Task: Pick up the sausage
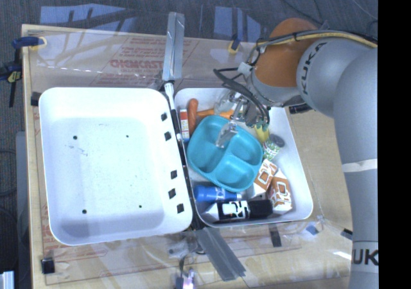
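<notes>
My end effector (232, 121) hangs over the right bin (299, 172), above the blue dish (225, 153); how wide it stands I cannot tell.
The sausage (192, 116), a reddish-orange stick, lies upright along the bin's left wall, just beside the dish's rim, so I judge I'm off target.
</notes>
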